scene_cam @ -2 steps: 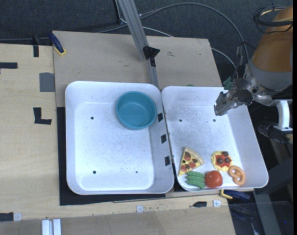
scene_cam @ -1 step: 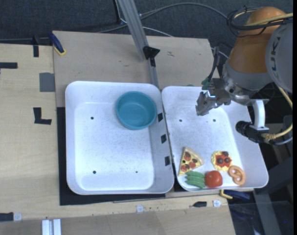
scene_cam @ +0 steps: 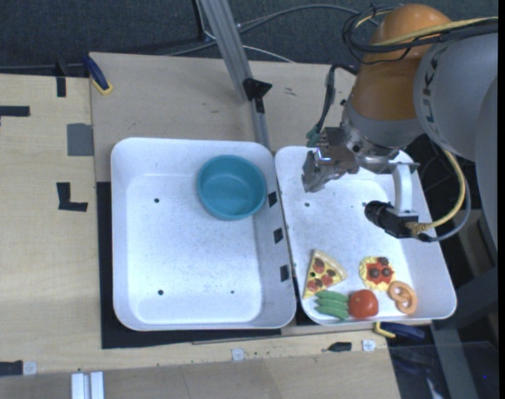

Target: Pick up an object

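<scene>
**A:** Your likeliest targets sit bunched at the near end of the right bin [scene_cam: 418,248]: a pizza slice [scene_cam: 323,271], a green pea pod [scene_cam: 333,306], a red tomato [scene_cam: 363,303], a small round pizza [scene_cam: 376,270] and a pretzel [scene_cam: 402,296]; the pod and the tomato touch, and the rest lie just beside one another.

**B:** So what should you worry about?

**A:** Crowding, I'd judge; come down on the tomato and you may nudge the pod or the pretzel away, or catch two pieces at once; the flat slices give little edge to grip and could slip out; the pretzel lies close to the bin wall, where a finger might strike the rim.

**B:** And the blue bowl [scene_cam: 231,187]?

**A:** It stands alone at the far end of the left bin [scene_cam: 136,248]; its wide rim may be hard for you to span.

**B:** Where is the arm?

**A:** Reaching in from the right, wrist bent downward; the gripper [scene_cam: 317,173] hangs over the far end of the right bin, well apart from the food; I cannot tell you whether it is spread or pressed together; nothing shows in it.
</scene>
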Motion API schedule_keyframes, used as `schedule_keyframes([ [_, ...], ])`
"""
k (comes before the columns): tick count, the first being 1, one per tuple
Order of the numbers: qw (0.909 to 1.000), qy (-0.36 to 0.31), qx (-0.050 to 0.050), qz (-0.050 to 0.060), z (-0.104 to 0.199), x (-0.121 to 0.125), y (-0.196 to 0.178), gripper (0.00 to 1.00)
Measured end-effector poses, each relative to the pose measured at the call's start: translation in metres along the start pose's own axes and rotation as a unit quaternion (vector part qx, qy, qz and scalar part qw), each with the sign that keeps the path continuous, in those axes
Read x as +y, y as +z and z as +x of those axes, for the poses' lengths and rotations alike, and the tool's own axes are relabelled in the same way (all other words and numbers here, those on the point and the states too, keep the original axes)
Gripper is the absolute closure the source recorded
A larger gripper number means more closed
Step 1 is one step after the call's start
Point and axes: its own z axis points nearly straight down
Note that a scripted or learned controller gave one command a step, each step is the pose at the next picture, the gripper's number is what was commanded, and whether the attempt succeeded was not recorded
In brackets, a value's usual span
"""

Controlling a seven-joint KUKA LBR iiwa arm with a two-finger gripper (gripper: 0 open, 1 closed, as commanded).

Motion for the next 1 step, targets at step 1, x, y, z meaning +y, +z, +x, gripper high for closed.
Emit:
schedule_keyframes([
  [1,1.0000,0.001,0.000,0.000,0.0459,0.0186,0.0073,1.00],
])
